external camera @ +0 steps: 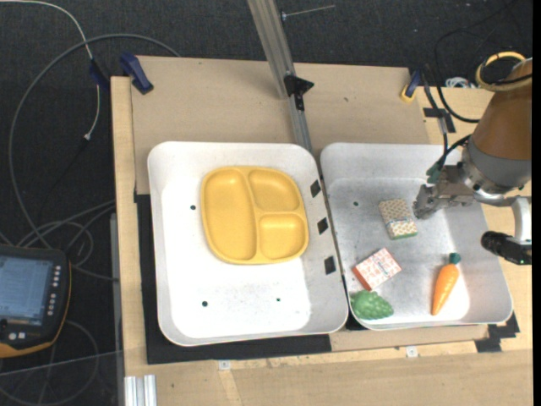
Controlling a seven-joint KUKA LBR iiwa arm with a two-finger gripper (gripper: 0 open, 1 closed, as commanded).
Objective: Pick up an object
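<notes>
Over the right-hand bin [490, 227] on a plywood counter [220, 100], a grey arm [503, 134] with an orange band reaches in from three o'clock, its pincer [425, 203] hanging just beside a small patterned block [397, 218]; whether the pincer's tips are spread or pressed together cannot be told from this slant, and nothing is seen between them. That block lies near the bin's centre, at nine o'clock from the pincer. Toward six o'clock in the same bin sit a red-and-white box [377, 269], a green leafy toy [371, 305] at the bin's near left corner, and an orange carrot [445, 284] with its green top pointing to twelve o'clock, all apart from one another. The left bin [169, 227] carries a yellow divided plate [254, 213], resting flat in its upper half. A metal post [275, 41] rises between the bins at twelve o'clock, and a handheld screen [30, 294] lies off the counter at nine o'clock.
</notes>
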